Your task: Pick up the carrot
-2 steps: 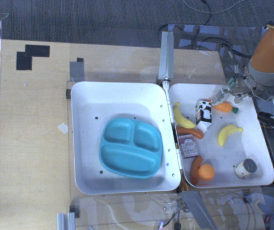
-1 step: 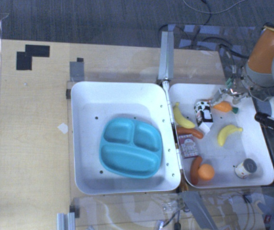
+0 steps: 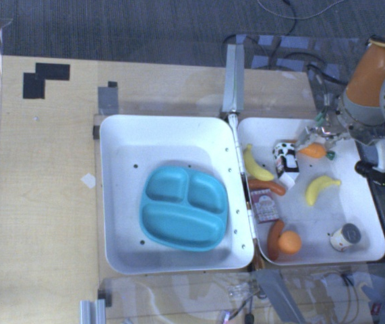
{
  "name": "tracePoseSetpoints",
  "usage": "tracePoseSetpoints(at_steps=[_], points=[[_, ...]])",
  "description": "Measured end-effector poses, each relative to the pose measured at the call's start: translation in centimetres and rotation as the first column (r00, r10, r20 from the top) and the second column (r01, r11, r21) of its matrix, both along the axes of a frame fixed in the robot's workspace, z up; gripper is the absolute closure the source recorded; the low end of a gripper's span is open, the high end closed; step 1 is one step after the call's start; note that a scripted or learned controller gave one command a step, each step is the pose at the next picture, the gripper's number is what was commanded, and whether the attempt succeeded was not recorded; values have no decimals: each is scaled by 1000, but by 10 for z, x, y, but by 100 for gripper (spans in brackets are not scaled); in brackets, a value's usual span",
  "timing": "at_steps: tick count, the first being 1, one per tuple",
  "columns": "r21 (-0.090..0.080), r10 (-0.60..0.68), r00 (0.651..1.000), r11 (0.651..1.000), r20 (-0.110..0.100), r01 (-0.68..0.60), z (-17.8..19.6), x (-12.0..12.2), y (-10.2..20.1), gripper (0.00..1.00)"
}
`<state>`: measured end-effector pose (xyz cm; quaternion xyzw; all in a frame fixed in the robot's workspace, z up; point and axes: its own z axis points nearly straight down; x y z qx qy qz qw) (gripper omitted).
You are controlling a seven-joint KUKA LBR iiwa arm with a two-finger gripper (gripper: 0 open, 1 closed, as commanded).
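Carrot place: the carrot [image 3: 312,151] lay in the far part of the right bin [image 3: 371,248], near the far wall, just right of a black-and-white toy [image 3: 286,156].
End effector: the end effector [image 3: 325,131] was just over the carrot's far side; its tips seemed to touch the carrot or nearly so. Whether it was wide, narrow or holding something, I could not tell.
Step in hand: probably the closing on the carrot, or the last descent to it.
How to do it well: the grip should go across the short width of the carrot, at its middle, and stay off the toy on the left. A lift should come only after a firm close, because the carrot is small and smooth and may slip.
Bins: two on the tabletop [image 3: 37,181].
Left bin [image 3: 111,248]: one blue tray [image 3: 184,208].
Bananas: two [image 3: 256,164].
Sausage [image 3: 268,186]: one.
Orange [image 3: 289,243]: one.
Card [image 3: 265,205]: one.
Cup [image 3: 345,236]: one.
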<state>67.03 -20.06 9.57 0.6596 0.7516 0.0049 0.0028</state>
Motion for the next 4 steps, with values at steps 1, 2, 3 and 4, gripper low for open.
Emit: tracePoseSetpoints(at_steps=[1, 2, 3, 4], points=[[-4, -44, 999, 999, -3, 44, -8, -15, -3, 0], [-5, 15, 1000, 1000, -3, -15, -8, -35, 11, 0], [-5, 16, 1000, 1000, 2, -16, 4, -33, 11, 100], [-7, 69, 998, 998, 0, -69, 141, -33, 33, 100]])
